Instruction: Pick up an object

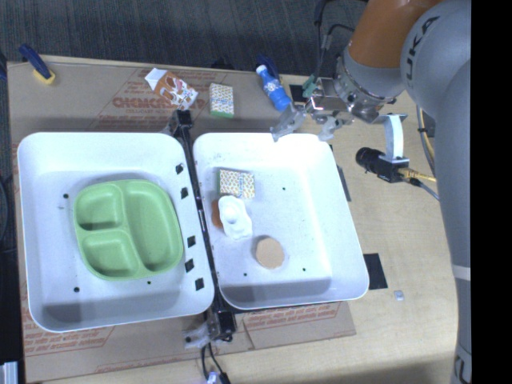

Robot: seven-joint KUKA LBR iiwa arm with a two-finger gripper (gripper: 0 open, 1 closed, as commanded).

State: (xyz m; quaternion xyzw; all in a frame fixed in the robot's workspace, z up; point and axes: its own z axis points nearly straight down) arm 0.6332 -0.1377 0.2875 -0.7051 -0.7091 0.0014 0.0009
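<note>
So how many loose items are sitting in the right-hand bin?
3: a patterned packet toward the back, a white object just in front of it, and a round tan piece nearer the front. A little orange shows beside the white one.

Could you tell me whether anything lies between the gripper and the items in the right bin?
Nothing visible does. The gripper sits over the right bin's far rim, and bare white floor separates it from the patterned packet, the white piece and the tan disc.
</note>
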